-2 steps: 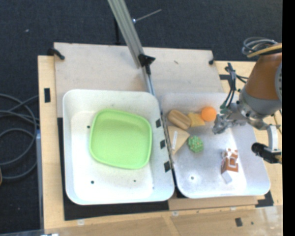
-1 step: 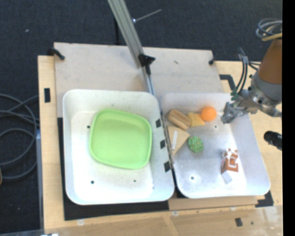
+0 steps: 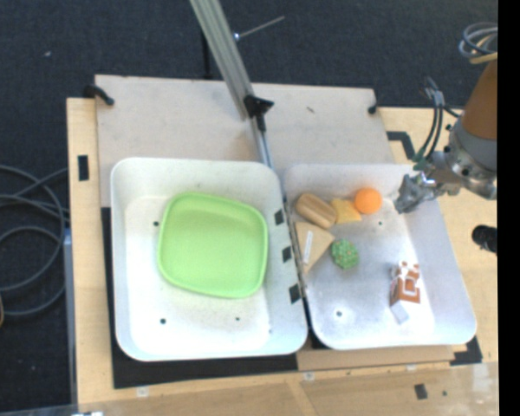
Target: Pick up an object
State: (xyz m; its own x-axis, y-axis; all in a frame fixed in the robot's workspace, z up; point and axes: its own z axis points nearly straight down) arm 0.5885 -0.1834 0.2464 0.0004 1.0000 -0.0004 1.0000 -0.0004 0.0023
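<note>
1. The table (image 3: 329,102) is a pale wooden board carrying two shallow white plastic bins with rounded corners, side by side.
2. The left bin (image 3: 134,189) holds a smooth, light green square plate (image 3: 213,244) with rounded corners, lying flat near the middle.
3. The right bin (image 3: 442,258) holds the small things. An orange ball (image 3: 368,201) sits at the far side, just beside a yellow block (image 3: 347,211) and a tan, rounded loaf-like piece (image 3: 315,209).
4. A knobbly green ball (image 3: 345,254) lies near the middle, with a tan wedge (image 3: 307,245) to its left against the bin wall.
5. A small orange and white carton (image 3: 406,288) lies at the near right; its print is too small to read.
6. The tool (image 3: 409,195) hangs over the far right edge of the right bin, just right of the orange ball. Its grey tip is blurred, so it cannot be told whether it is spread or pressed together.
7. The arm is cut off at the right.
</note>
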